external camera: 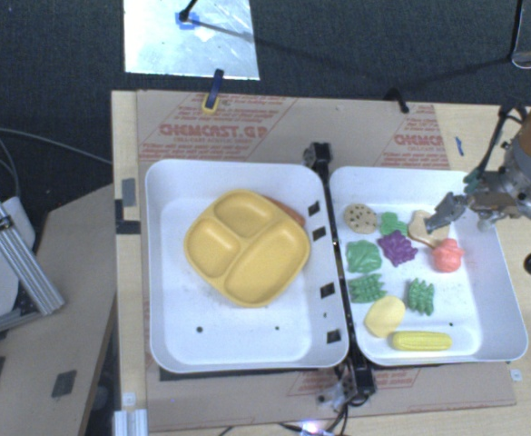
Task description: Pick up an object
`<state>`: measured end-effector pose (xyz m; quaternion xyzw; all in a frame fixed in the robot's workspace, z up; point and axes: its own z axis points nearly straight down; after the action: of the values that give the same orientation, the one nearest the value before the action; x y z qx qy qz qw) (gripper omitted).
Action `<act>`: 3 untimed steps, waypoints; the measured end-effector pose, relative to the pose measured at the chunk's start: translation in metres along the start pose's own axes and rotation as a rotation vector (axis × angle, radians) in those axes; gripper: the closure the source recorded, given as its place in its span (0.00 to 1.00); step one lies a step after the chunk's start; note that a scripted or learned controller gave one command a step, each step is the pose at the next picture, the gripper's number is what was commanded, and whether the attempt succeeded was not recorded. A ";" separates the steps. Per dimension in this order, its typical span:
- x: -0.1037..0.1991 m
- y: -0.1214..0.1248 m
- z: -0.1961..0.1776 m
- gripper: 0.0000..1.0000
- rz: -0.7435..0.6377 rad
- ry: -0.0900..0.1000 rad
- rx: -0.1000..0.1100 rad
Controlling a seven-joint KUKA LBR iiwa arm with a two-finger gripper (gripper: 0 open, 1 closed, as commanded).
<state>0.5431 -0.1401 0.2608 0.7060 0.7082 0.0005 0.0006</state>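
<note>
Over the right bin (510,321), metal pincer (447,214) — knobbly plastic toy food (397,246), glossy.

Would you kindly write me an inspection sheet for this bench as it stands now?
Surface: cardboard sheet under two white bins.
Job's things: right bin holds toy foods, among them cookie, purple grapes, corn cob, lemon.
Clutter: yellow divided plate in left bin.
End effector: over right bin's far side; grip unclear.
Cables: black leads at left.
Surroundings: foil sheet on dark floor.
</note>
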 end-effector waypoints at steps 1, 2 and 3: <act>0.002 0.035 0.112 0.00 -0.003 0.002 0.007; 0.055 0.039 0.172 0.00 -0.005 0.003 0.004; 0.051 0.040 0.158 1.00 0.000 0.000 -0.001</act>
<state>0.5834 -0.0889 0.1029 0.7061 0.7081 0.0010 0.0010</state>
